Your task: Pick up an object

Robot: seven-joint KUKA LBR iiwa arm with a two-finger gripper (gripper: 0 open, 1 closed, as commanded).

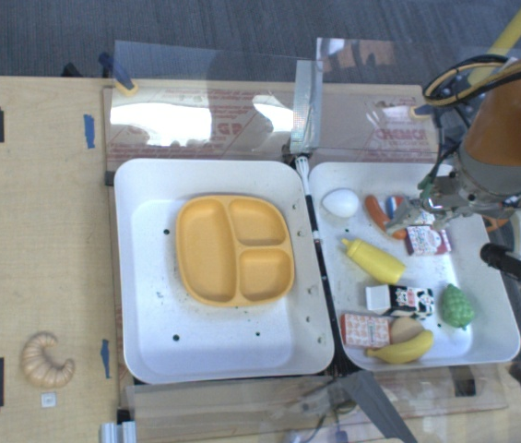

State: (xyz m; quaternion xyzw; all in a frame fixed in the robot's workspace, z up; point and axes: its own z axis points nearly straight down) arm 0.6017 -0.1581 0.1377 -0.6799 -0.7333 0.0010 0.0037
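Croissant (48, 359) sits alone on the tan surface (39, 238) at the near left, well apart from both bins. Next comes the left bin (140, 330), white and shallow, with a yellow divided plate (234, 248) lying flat in its middle, three compartments showing.

Across the dividing rim, the right bin (495, 335) carries all the loose pieces. At its far left corner rests a white egg (340, 202). Just to its right lies an orange sausage-like piece (376, 211). A yellow mustard bottle (373, 259) lies on its side, tilted, nearer the middle. Toward the near edge, a small black-and-white carton (401, 299) sits above a red patterned box (365, 329), and a banana (402, 349) curves along the near wall, touching that box. A green broccoli-like piece (456, 307) rests to the right of the carton. A small pink-and-white packet (427, 240) lies farther back.

Over the far right of that bin hangs the arm, grey with its orange band. Its hand (433, 203) sits just above the pink packet, beside the orange piece; whether it is clenched or released, I cannot tell, and nothing is visibly held.
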